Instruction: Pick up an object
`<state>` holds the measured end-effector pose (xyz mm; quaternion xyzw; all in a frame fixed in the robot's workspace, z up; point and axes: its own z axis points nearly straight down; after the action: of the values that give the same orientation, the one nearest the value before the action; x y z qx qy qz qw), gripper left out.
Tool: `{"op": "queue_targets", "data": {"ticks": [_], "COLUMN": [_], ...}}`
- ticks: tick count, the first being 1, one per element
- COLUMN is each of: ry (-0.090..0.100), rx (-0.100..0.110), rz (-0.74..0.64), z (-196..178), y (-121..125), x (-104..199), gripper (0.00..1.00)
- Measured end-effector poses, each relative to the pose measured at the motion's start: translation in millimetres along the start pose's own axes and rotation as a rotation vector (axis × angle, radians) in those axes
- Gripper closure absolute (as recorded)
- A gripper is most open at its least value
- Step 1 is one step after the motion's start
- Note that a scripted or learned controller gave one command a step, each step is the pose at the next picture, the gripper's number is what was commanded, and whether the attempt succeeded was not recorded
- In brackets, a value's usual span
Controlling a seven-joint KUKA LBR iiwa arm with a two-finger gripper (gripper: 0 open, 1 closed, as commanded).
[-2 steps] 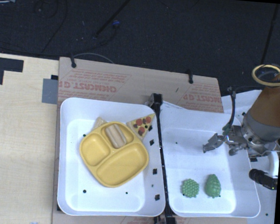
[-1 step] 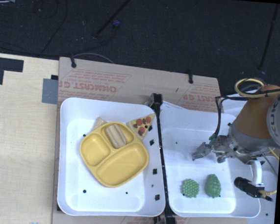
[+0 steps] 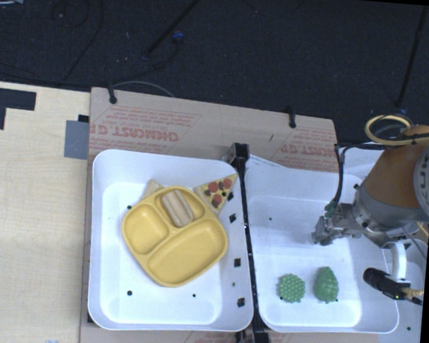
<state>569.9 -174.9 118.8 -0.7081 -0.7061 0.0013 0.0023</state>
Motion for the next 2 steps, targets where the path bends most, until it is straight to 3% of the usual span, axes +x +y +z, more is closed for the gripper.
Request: {"op": "queue_targets", "data": {"ticks": [2], "ry": [-0.003], "rx": [-0.008], "rz": [-0.004], "z": [-108.6], "y": [-4.6], "x": [-14.0], "gripper": [1.00]}}
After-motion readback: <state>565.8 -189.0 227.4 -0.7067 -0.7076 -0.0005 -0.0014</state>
